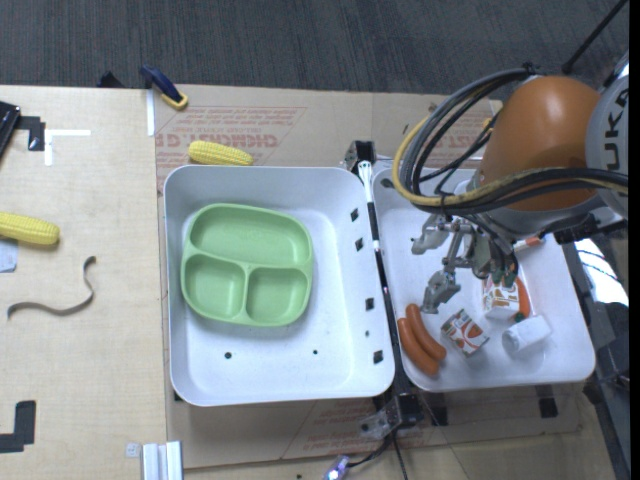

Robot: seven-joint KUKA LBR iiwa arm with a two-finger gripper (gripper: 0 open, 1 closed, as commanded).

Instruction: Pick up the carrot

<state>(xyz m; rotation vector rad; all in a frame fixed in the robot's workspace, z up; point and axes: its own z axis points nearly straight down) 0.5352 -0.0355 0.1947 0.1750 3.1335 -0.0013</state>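
Note:
The carrot (522, 297) is a thin orange piece lying in the right bin (560, 363), against the right side of a small white and red carton (499, 294). My gripper (468, 280) hangs over the middle of that bin, just left of the carton and carrot. Its fingers stand open, one fingertip (438, 294) reaching down toward the bin floor, and nothing sits between them. The arm's orange band and black cables hide the bin's back part.
Two red-orange sausages (420, 342), a small red and white box (465, 332) and a white cup (527, 334) lie at the right bin's front. The left bin (200, 368) holds a green divided plate (248, 264). Corn cobs (219, 153) (28, 230) lie outside the bins.

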